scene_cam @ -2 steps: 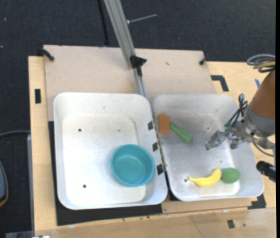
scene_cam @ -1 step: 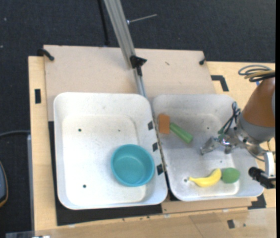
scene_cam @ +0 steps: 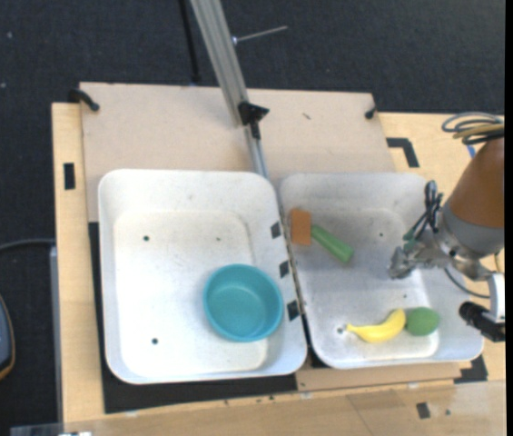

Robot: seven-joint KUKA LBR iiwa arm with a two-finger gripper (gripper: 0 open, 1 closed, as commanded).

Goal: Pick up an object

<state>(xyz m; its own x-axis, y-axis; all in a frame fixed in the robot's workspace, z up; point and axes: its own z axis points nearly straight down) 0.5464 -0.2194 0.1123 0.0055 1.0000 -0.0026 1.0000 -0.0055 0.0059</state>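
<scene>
At the right of the frame, the hand [scene_cam: 405,263] hung low over the right bin [scene_cam: 365,189], and whether it was open or closed I could not tell. Nothing showed in its grasp, so the step looked like the approach. Just below it lay a yellow banana [scene_cam: 377,327] touching a green ball [scene_cam: 422,321]; a green-handled brush [scene_cam: 320,235] lay to its left. Next, it likely needed to descend onto one. A blue bowl [scene_cam: 242,302] sat in the left bin [scene_cam: 129,243].
</scene>
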